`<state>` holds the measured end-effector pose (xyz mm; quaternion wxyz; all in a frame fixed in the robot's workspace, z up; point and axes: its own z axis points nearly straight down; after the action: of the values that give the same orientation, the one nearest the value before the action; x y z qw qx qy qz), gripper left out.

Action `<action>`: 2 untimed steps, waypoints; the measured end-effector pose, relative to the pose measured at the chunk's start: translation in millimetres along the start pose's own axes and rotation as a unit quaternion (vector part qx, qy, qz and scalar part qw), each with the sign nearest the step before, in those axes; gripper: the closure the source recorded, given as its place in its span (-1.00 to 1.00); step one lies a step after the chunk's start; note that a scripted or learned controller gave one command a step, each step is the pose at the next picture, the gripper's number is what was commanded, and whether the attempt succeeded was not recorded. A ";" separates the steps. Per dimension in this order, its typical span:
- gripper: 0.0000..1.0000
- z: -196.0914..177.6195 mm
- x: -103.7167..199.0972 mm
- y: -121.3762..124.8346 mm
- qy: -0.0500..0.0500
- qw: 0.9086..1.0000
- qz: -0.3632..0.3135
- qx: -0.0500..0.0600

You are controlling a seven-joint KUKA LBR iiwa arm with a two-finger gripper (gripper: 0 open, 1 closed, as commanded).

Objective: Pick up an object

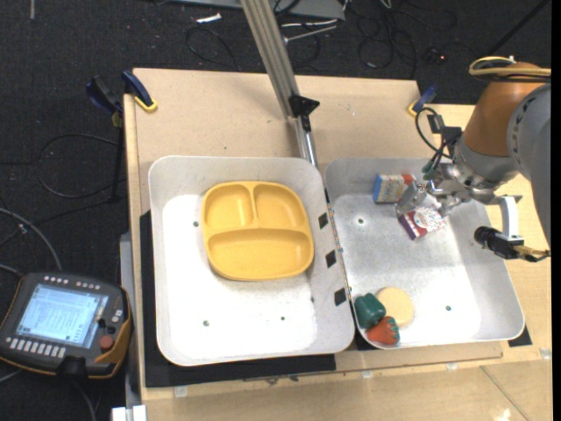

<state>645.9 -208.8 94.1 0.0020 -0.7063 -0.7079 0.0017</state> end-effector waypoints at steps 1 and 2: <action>-1.00 -1.6 0.3 0.5 -0.001 1.000 0.000 -0.003; 1.00 -12.7 0.6 1.4 -0.002 1.000 -0.001 -0.004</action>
<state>647.3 -208.3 106.9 -0.0020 -0.7055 -0.7087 -0.0002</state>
